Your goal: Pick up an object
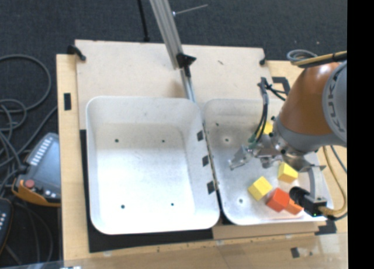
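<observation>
Three small blocks, probably light and stiff: grab the yellow block [260,188] across flat sides. Can't tell your hand's [241,159] state, honestly.

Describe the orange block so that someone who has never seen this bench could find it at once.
Look at the right-hand white bin, the one under the grey and orange arm. Near its front edge lies the orange block, just right of a yellow block. It is the one orange piece there; its neighbouring blocks are yellow.
</observation>
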`<state>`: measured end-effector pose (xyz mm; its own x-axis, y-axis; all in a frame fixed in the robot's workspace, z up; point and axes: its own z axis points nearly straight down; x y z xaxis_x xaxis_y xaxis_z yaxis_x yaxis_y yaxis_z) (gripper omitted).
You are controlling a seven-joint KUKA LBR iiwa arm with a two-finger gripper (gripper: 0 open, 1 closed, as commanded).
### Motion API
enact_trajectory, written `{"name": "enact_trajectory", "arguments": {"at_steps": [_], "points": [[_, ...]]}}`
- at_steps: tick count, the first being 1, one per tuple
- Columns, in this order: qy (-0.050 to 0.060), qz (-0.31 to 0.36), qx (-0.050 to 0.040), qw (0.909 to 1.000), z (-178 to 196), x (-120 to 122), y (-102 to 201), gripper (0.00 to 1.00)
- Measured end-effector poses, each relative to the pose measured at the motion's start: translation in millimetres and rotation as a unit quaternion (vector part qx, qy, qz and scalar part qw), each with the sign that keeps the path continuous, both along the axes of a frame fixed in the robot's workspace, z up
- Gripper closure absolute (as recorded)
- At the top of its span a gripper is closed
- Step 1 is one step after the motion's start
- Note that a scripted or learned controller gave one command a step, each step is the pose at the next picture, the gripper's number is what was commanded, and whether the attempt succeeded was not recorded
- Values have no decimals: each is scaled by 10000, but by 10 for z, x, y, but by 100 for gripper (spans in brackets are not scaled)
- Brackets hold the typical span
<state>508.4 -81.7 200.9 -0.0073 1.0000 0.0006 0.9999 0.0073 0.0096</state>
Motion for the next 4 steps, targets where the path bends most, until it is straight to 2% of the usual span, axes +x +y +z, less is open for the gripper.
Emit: {"name": "enact_trajectory", "arguments": {"at_steps": [1, 2, 3, 4], "points": [[59, -61, -17, 10000, -304, -79, -522, 0], [33, -54, -12, 10000, -1057, -243, -729, 0], [13, -55, -12, 10000, -925, -224, -726, 100], [6, 19, 11, 10000, -9, 35, 426, 100]]}}
